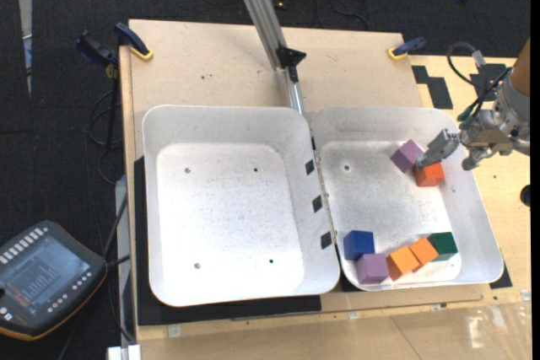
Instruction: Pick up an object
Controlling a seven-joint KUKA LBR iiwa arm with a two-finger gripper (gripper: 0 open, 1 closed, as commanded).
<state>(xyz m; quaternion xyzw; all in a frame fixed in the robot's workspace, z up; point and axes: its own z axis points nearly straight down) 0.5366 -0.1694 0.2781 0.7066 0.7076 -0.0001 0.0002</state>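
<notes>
The right bin (472,206) holds several small blocks. A purple block (408,154) and a red-orange block (429,174) lie together near its far right side. Along its near wall sit a blue block (359,244), a second purple block (372,267), an orange block (407,258) and a green block (442,246). My gripper (454,154) hangs over the bin's right rim, just right of the red-orange block. It is open, with one finger (439,149) slanting down toward that block. Nothing sits between the fingers.
The left bin (160,181) lies beside the right one on a tan board. A metal pole (257,0) slants in from the top to the bins' shared edge. Blue-and-yellow clamps (133,42) grip the board's far corners. A teach pendant (42,274) lies at bottom left.
</notes>
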